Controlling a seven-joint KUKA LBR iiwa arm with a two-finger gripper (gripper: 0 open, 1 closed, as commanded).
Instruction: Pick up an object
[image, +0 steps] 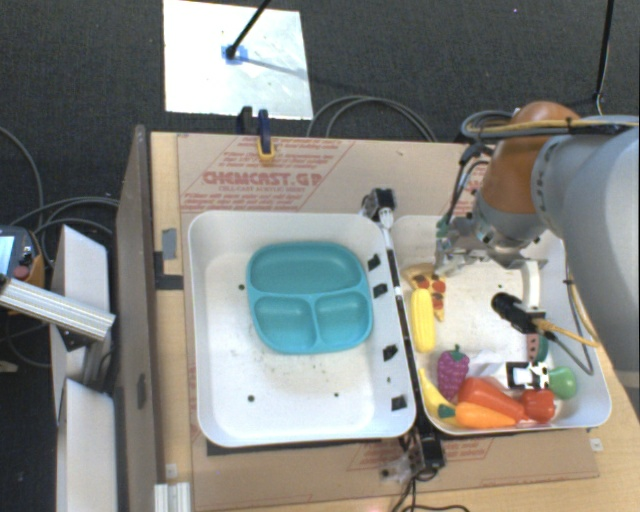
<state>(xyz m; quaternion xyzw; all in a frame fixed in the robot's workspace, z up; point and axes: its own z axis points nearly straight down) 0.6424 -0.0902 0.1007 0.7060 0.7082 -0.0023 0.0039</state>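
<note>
Yellow corn cob — long, slim — lies along the right bin's left wall.

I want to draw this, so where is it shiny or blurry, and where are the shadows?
Camera view: light is even and soft; the white bins look bright with slight glare; the blue tray is sharp and casts a faint shadow; the arm, nearest the camera, is a bit blurry; it throws a soft shadow over the toy food in the right bin.
</note>
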